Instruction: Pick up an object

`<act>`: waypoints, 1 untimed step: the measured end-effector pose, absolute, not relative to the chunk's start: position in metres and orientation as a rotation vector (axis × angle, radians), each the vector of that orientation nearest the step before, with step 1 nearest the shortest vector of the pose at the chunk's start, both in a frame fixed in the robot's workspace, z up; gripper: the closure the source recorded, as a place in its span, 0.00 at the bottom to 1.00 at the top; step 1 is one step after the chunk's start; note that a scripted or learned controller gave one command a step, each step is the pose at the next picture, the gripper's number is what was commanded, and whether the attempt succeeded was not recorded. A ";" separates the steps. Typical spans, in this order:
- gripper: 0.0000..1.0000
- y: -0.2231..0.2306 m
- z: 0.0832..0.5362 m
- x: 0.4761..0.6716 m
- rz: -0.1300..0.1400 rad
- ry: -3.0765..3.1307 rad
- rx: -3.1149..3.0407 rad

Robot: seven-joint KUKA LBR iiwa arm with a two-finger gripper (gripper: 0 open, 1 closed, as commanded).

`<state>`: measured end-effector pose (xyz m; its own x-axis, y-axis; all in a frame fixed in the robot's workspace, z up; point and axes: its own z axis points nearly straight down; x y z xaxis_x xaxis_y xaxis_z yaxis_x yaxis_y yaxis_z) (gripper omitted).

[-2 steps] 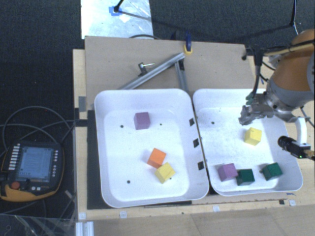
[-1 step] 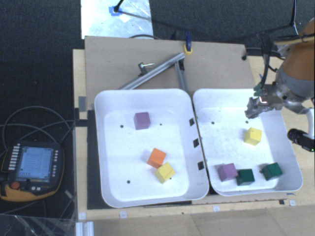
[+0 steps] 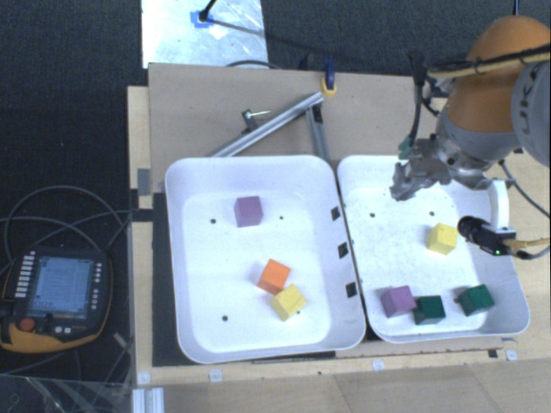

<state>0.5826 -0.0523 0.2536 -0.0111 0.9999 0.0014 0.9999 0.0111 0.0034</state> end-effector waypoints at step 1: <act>1.00 0.005 0.242 0.604 0.005 2.233 2.209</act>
